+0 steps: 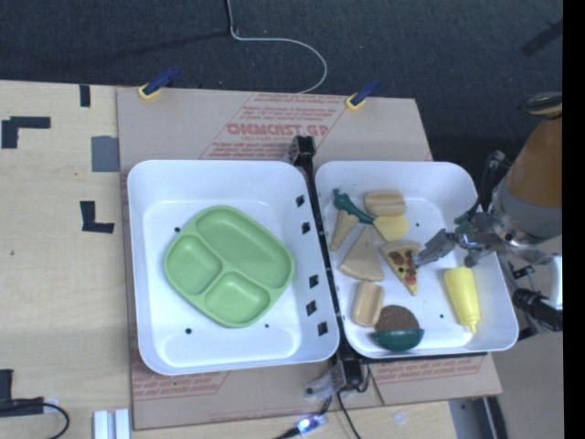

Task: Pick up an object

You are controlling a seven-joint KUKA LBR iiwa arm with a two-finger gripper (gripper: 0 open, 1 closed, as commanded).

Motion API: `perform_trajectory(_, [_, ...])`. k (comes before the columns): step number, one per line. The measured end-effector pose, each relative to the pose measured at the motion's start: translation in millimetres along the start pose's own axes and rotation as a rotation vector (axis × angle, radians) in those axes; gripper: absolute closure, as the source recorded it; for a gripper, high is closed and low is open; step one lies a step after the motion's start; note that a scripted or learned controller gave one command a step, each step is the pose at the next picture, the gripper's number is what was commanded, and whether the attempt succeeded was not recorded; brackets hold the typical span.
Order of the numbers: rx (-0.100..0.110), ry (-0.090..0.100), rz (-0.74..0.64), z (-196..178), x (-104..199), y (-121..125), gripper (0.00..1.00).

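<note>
Toy food fills the right bin [430, 174]: a pizza slice [403, 266] lies near the middle, with a pale wedge [364, 259] just to its left and a yellow block [392, 228] above it. A tan bread roll [384, 202] sits at the top beside a teal-handled piece [351, 207], and a yellow bottle-shaped toy [462, 296] lies along the right side. Toward the near rim are a small tan loaf [366, 302], a brown round piece [397, 317] and a dark green bowl-like piece [397, 339] touching it. The gripper [441, 246] reaches in from the right, low over the bin, its tip close to the pizza slice and just above the yellow toy; whether its jaws are spread or closed cannot be told, and nothing is seen held between them. The left bin [146, 273] holds a green divided plate [228, 265].
</note>
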State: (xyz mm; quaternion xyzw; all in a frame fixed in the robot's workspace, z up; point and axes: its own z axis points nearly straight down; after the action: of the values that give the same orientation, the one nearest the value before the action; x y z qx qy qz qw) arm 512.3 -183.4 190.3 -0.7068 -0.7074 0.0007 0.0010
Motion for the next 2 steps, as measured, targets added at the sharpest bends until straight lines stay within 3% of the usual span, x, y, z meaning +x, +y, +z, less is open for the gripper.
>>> perform_trajectory(1, [0.007, 0.004, -0.002, 96.3, 48.7, -14.6, 0.00])
perform_trajectory(2, [-0.008, -0.004, -0.002, 103.5, 79.1, 33.5, 0.00])
